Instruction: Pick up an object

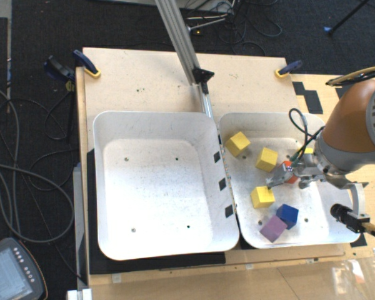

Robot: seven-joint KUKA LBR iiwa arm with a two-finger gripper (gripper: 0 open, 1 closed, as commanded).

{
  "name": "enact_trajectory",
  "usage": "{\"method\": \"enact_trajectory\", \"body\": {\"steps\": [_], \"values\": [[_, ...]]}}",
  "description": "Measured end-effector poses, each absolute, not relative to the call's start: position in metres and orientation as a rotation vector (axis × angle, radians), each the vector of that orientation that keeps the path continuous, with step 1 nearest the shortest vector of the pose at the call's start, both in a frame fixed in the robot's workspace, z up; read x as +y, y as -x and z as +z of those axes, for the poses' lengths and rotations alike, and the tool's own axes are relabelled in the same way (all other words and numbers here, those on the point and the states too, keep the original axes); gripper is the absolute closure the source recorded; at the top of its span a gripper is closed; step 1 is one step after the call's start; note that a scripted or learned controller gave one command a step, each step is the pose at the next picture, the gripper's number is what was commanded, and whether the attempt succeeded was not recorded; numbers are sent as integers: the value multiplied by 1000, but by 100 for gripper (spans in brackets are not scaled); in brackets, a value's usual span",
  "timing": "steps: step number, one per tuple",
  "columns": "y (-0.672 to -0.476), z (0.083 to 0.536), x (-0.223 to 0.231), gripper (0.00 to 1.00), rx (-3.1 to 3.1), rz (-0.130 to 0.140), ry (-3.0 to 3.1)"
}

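The right bin [312, 230] holds three yellow cubes: one at the back left [238, 144], one just right of it [267, 159], and one nearer the front [262, 197]. A blue cube [288, 215] and a purple cube [274, 228] lie together at the bin's front. My gripper [289, 175] reaches in from the right and hovers over the bin's middle, between the second yellow cube and the blue cube. A small red-orange part [289, 165] shows at the gripper's tip. I see no cube in its grasp.
The left bin [112, 167] lies beside the right one, with a shared rim between them [225, 180]. A slanted metal pole [178, 33] crosses the back of the bench. Clamps sit at the bench's back corners [87, 64] [289, 69].
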State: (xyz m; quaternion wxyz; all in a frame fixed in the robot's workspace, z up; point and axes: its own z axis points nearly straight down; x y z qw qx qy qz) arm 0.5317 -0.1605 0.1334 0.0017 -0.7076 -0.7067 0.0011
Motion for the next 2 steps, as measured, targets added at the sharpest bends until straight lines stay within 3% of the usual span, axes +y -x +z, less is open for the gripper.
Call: {"method": "enact_trajectory", "body": {"steps": [1,2], "values": [[-533,146,-161,100,-2222,-1,2224],[-531,190,-157,100,-2228,-4,2223]]}}
